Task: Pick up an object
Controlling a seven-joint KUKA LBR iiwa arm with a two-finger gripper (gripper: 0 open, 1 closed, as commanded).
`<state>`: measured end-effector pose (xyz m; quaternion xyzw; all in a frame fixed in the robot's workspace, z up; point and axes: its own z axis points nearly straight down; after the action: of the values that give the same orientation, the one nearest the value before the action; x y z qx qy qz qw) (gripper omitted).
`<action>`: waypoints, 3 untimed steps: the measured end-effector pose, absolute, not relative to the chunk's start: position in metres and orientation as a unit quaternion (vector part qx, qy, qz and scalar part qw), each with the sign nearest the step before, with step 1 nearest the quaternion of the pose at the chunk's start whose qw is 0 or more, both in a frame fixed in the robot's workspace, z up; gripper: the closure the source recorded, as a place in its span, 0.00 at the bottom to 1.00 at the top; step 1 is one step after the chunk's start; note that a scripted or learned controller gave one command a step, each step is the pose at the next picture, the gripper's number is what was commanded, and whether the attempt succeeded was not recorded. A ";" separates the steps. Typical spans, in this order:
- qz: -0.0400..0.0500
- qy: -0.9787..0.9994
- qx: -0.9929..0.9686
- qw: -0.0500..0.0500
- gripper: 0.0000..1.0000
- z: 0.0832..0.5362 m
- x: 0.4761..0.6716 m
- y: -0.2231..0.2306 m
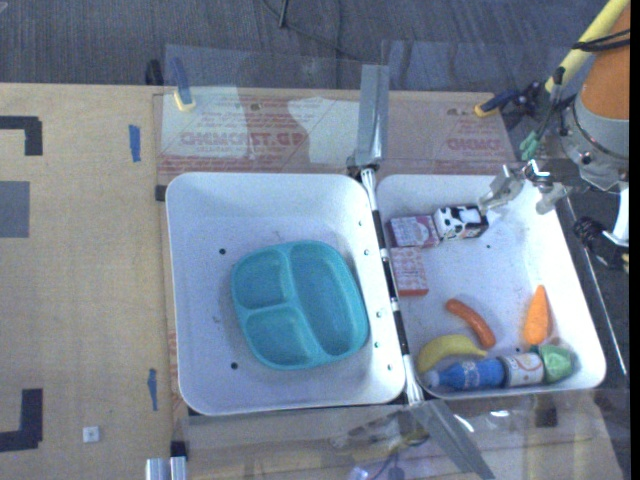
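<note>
1. Nearest the camera, along the front wall of the right bin [590,353], a blue and white bottle [495,372] lies on its side, its green cap end toward the right corner.
2. Just behind the bottle's left end lies a yellow banana [448,348], touching or almost touching it.
3. A little farther back, an orange-red sausage-shaped toy [471,321] lies at a slant, near the banana's upper edge.
4. To its right, close to the right wall, an orange carrot [538,315] stands nearly lengthwise, its lower end just above the bottle's cap.
5. In the left bin [200,208], a teal divided plate [298,303] with three compartments sits near the middle, apart from every wall.
6. Against the dividing wall of the right bin, a small pink packet [409,271] lies flat.
7. Behind it, a second pinkish box [412,231] rests beside a black and white cow-patterned toy [459,222], the two touching or nearly so.
8. Farthest back, the gripper [522,190] hangs over the right bin's rear right corner, its two pale fingers [499,189] spread apart with nothing between them; one fingertip is just beside the cow toy's right end.
9. Above it the arm's [605,98] orange band and grey wrist enter from the right.
</note>
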<state>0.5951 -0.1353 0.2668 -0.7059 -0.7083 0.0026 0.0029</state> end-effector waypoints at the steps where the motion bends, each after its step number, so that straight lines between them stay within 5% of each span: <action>1: 0.002 -0.718 -0.696 0.003 0.00 0.183 0.545 -0.177; 2: -0.002 -0.687 -0.727 -0.001 0.00 0.086 0.482 -0.161; 3: 0.000 -0.685 -0.729 -0.003 1.00 0.093 0.481 -0.165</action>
<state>0.4815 -0.1651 0.0932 -0.7286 -0.6849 -0.0004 -0.0031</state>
